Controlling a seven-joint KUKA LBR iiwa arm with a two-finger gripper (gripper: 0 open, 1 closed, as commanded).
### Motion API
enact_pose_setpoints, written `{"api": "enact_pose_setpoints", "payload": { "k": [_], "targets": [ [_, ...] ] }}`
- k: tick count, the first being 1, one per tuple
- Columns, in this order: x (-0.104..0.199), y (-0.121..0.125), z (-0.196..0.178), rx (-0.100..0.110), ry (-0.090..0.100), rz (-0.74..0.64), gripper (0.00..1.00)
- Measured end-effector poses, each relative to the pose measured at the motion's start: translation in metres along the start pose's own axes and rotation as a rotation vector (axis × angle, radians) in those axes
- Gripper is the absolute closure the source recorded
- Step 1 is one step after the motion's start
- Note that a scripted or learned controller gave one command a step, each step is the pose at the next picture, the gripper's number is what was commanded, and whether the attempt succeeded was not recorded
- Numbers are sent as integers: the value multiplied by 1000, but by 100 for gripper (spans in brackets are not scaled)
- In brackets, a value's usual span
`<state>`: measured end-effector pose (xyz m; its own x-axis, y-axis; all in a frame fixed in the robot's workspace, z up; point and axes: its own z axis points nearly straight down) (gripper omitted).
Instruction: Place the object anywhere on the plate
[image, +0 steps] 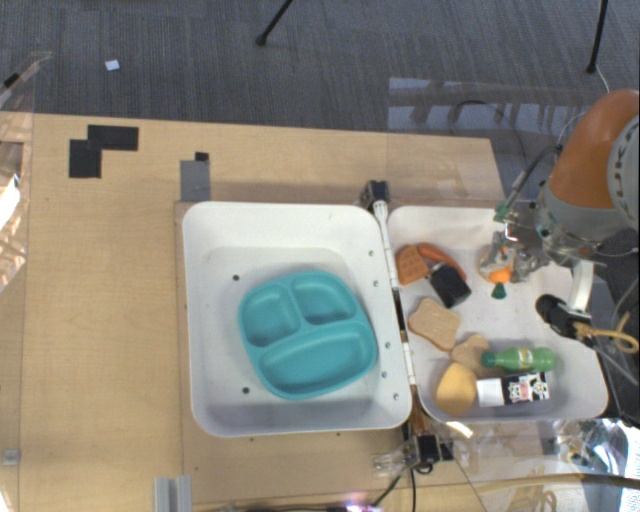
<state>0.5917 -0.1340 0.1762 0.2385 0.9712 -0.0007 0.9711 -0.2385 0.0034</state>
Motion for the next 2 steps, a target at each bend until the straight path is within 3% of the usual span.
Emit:
{"api": "enact_pose_setpoints", "payload": {
  "k": [1,2],
  "targets": [
    [82,-23,-9,0,3,-261,100],
    [130,-68,-9,2,5,-296,100]
  ]
}}
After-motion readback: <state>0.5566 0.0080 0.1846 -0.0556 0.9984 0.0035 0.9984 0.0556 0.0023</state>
